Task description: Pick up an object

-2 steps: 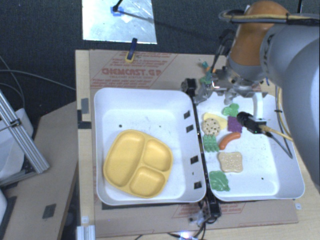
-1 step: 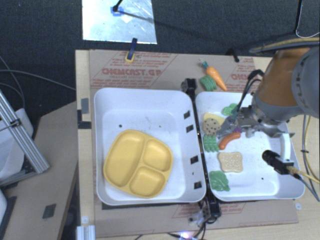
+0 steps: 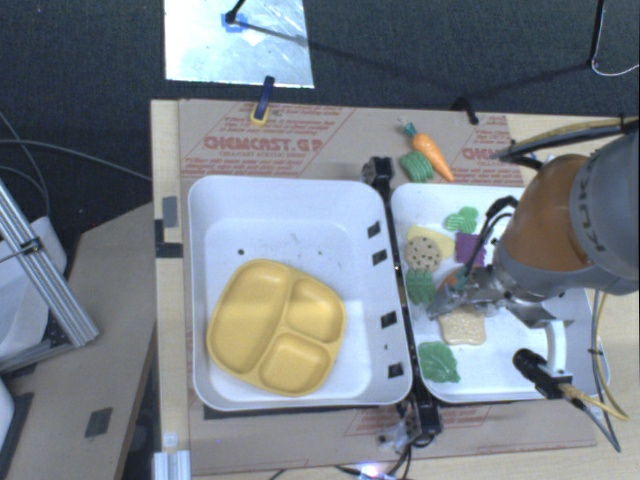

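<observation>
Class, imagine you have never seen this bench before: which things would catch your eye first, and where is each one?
The big yellow divided tray stands out first, lying in the left bin. Next comes the grey arm with its orange band, reaching in from the right over the right bin, where small toy foods lie scattered, among them a spotted cookie. A toy carrot lies outside the bins on the cardboard behind them.
</observation>
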Controlling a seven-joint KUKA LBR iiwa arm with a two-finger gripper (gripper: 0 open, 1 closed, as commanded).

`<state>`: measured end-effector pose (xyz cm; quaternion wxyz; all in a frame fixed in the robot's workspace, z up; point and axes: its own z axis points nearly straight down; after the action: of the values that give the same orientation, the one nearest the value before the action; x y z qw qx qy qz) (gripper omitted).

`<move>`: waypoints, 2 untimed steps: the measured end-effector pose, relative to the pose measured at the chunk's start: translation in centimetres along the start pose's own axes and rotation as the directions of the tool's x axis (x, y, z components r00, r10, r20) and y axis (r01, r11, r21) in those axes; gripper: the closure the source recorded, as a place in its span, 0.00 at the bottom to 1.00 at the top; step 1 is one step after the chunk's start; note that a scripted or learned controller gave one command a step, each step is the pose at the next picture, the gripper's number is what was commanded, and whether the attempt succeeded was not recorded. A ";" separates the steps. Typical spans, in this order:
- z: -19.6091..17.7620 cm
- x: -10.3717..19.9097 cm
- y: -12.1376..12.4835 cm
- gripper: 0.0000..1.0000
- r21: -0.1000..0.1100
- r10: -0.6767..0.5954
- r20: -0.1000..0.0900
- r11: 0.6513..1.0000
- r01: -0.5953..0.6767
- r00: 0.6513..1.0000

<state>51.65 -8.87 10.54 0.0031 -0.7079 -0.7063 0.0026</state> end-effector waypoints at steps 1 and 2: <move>2.1 0.6 5.1 0.00 -0.013 -0.008 0.001 1.000 0.008 1.000; 1.0 0.6 5.0 1.00 -0.012 -0.007 0.001 1.000 0.007 1.000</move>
<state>56.63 -8.29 9.52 -0.0013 -0.7055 -0.7087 -0.0013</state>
